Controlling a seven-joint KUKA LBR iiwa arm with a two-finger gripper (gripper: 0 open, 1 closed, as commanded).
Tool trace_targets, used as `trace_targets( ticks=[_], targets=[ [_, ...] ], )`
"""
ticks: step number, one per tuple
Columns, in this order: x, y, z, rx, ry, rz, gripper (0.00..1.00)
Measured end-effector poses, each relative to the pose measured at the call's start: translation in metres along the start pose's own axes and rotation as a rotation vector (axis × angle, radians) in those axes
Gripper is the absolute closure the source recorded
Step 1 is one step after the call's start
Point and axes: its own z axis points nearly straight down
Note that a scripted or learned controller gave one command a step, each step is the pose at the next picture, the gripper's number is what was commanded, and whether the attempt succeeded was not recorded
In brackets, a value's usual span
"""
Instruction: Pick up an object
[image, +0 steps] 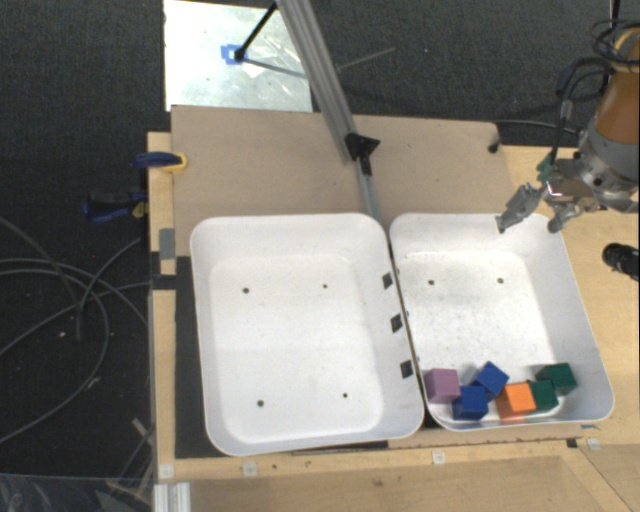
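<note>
A small heap of coloured blocks sits in the near right corner of the right bin; a purple block lies at the left end of the heap, just beside two blue blocks, one set slightly behind the other; an orange block rests to their right, touching a green block, and a second, darker green block sits just behind that one near the bin's right wall; the rest of this bin's floor shows faint grey scuffing; the left bin lies alongside, the two joined at a shared edge marked by three small dark tabs; both bins rest on a tan surface; the end effector hangs above the far right corner of the right bin, well apart from the blocks, its two grey fingers spread wide with nothing between them; the arm's grey wrist and orange band rise toward the upper right; a slanted metal pole with a black clamp crosses the far side of the surface; blue clamps grip its left edge; loose cables trail over dark carpet to the left.
</note>
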Motion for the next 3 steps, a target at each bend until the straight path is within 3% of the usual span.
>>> trace_targets(
  ticks=[1,2,3],
  targets=[
    [-0.051,-0.039,0.084,0.008,0.001,0.011,0.00],
    [0.071,-0.012,0.097,0.000,0.005,-0.007,0.00],
    [0.065,-0.011,0.085,-0.003,0.002,-0.001,1.00]
  ],
)
